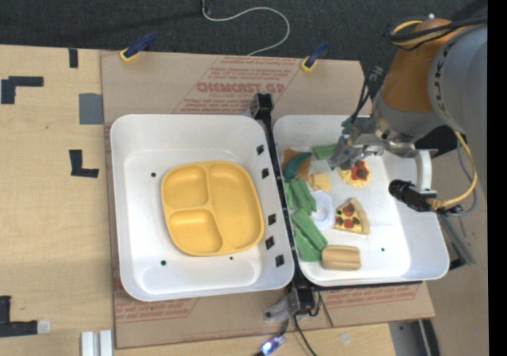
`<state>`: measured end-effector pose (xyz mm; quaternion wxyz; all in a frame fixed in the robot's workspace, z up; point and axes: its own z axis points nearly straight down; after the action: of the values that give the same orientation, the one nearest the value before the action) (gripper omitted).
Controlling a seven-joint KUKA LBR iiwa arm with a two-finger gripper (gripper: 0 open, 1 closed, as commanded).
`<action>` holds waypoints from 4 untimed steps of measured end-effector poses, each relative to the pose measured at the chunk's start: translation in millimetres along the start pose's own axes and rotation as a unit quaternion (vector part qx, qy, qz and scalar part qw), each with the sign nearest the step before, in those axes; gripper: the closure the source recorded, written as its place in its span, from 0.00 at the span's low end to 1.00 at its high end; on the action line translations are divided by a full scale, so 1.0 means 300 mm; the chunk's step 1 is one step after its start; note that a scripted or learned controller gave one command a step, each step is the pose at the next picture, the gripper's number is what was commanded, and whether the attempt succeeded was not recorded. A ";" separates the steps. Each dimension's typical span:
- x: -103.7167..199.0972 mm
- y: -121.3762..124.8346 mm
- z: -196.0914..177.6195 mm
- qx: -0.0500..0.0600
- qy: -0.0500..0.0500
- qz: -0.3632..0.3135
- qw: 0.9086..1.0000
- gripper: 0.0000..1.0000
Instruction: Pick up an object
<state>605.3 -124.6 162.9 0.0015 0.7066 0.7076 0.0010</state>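
Observation:
My gripper [346,158] hangs over the far part of the right bin [412,255], close above a small red and yellow piece of toy food [358,174] and next to a green item [323,151]. Other toy food lies in the same bin: a pizza slice [350,216], a bread roll [341,257], a long green vegetable [305,220], a small yellow piece [320,182], a white piece [324,204] and an orange-brown piece [295,162] at the bin's left wall. Nothing shows between the fingers.
The left bin [135,148] holds a yellow divided plate [212,208]. Both bins rest on a cardboard sheet [230,85] held by clamps. The grey arm with its orange band [412,69] comes in from the upper right, with cables beside the right bin.

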 end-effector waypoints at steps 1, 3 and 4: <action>-0.009 0.017 -0.142 0.001 0.000 0.000 1.000 1.00; 0.147 -0.056 -0.239 0.002 0.001 -0.002 1.000 1.00; 0.310 -0.124 -0.168 0.004 0.001 -0.002 1.000 1.00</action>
<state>567.6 -31.6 213.2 -0.0020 0.7053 0.7089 -0.0013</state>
